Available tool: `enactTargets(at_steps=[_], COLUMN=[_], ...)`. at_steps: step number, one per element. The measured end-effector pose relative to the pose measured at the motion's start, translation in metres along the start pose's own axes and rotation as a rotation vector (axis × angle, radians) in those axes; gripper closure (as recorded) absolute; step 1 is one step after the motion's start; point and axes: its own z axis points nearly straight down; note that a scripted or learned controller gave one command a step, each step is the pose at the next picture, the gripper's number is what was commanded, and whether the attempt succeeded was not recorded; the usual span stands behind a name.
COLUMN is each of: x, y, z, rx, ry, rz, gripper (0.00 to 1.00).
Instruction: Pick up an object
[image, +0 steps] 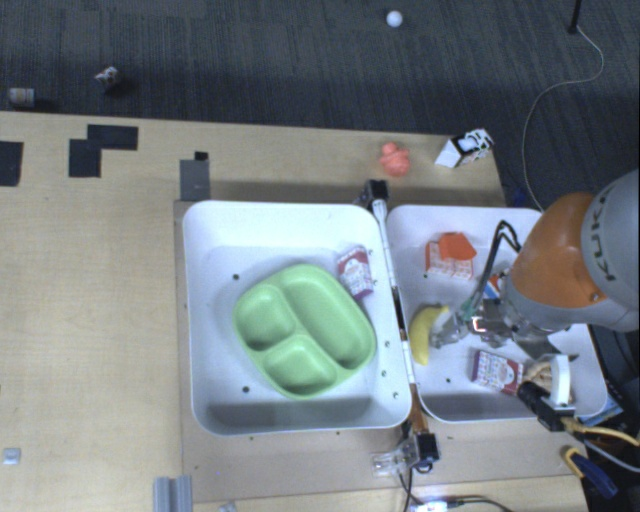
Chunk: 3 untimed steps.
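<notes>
In the right bin (420, 225) lie a yellow banana-shaped thing (424, 333), an orange and white carton (450, 256) and a red and white packet (495, 372). My gripper (462, 327) hangs low over this bin, just right of the yellow thing and above the packet. The arm's orange band (560, 262) covers the bin's right side. The left bin (210, 300) holds a green divided plate (303, 328) and a small red and white packet (355, 272) at the plate's upper right.
A pink lump (395, 158) and a white and black object (465, 147) rest on the bench behind the right bin. The two bins meet at a raised rim (395, 300). Cables trail at the bench's lower right.
</notes>
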Motion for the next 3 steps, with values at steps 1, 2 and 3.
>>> enactTargets(at_steps=[1,2,3], x=[0.0,0.0,0.004], y=[0.003,0.002,0.123], z=[-0.012,-0.012,0.003], rx=[-0.008,-0.007,0.004], ry=[-0.001,-0.001,0.002], rz=[-0.001,-0.001,-0.004], gripper=[1.0,0.0,0.0])
